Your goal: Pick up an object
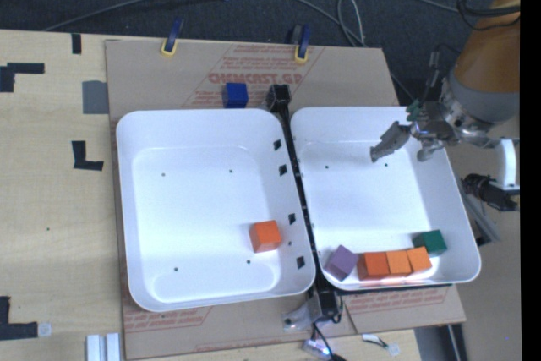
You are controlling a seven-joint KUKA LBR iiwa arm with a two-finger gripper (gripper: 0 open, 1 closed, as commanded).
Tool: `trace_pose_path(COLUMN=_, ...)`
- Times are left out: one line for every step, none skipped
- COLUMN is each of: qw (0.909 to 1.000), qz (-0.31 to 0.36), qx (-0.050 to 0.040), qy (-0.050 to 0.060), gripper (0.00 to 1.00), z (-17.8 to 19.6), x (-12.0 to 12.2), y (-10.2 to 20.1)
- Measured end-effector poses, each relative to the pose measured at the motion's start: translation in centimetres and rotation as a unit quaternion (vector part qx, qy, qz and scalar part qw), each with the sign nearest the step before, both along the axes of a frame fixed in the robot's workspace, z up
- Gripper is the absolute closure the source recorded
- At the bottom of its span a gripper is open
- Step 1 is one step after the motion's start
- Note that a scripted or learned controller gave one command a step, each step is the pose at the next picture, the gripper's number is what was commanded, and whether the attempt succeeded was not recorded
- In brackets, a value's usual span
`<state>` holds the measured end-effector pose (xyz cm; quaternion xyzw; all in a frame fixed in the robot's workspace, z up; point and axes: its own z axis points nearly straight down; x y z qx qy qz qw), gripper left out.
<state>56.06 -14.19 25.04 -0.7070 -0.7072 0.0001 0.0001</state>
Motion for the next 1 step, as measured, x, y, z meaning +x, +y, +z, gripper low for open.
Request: trace_pose_path(qw=1.0, qz=0.0, qx=0.0, qy=0.0, gripper=1.0, z=1.01, x=0.01, y=0.02)
